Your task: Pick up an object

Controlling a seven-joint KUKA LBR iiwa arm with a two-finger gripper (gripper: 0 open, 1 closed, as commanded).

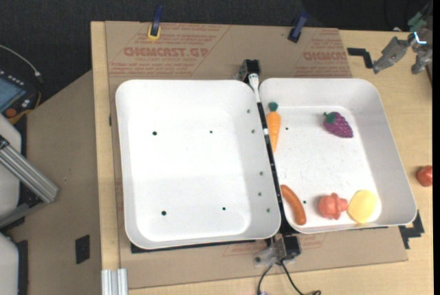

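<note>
Right bin (385, 122) centre open; carrot (273, 128) at 9 o'clock wall, grapes (338, 124) 1 o'clock, sausage (293, 204), red toy (331, 205), lemon (363, 205) along 6 o'clock.

Two bins sit side by side on a board (206, 46) that lies on the counter (412, 115). The left bin (137, 101) and the right bin (385, 149) touch along their inner edges.

In the right bin, the carrot (273, 128) lies against the left wall, toward the far end. The grapes (338, 124) lie to its right, in the far half. Along the near wall, from left to right, lie the sausage (293, 205), the small toy (331, 206) and the lemon (363, 205); toy and lemon touch.

The hand (399, 53) is beyond the right bin's far right corner, over the counter. Two clamps (155, 24) grip the board's far edge.
</note>
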